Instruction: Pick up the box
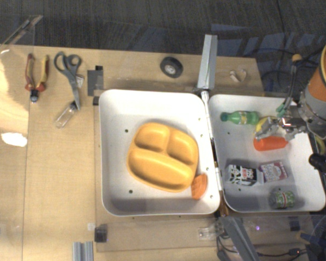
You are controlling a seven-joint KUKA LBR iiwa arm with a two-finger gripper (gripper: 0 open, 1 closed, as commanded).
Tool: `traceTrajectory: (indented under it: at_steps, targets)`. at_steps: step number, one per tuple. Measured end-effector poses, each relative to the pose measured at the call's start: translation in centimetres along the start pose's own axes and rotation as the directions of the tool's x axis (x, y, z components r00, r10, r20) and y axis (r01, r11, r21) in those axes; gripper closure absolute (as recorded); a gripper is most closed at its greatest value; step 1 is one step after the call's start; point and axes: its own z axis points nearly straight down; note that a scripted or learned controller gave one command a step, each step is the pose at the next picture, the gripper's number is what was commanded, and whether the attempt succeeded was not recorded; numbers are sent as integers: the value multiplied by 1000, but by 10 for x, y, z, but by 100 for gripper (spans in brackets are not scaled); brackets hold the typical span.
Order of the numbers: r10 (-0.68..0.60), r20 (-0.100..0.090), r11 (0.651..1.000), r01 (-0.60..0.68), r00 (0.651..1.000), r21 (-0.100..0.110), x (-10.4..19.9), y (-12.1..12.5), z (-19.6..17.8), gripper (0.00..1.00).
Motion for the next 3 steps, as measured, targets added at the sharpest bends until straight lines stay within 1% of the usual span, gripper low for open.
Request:
traceTrajectory:
  at_steps: [1,2,3]
  targets:
    - [141,0,990,-141,990,1,-30,-46,65,0]
    - [264,2,964,-264,964,-17,-48,-39,127,0]
    - [261,1,965,-260,965,-31,-48,-34,112,100]
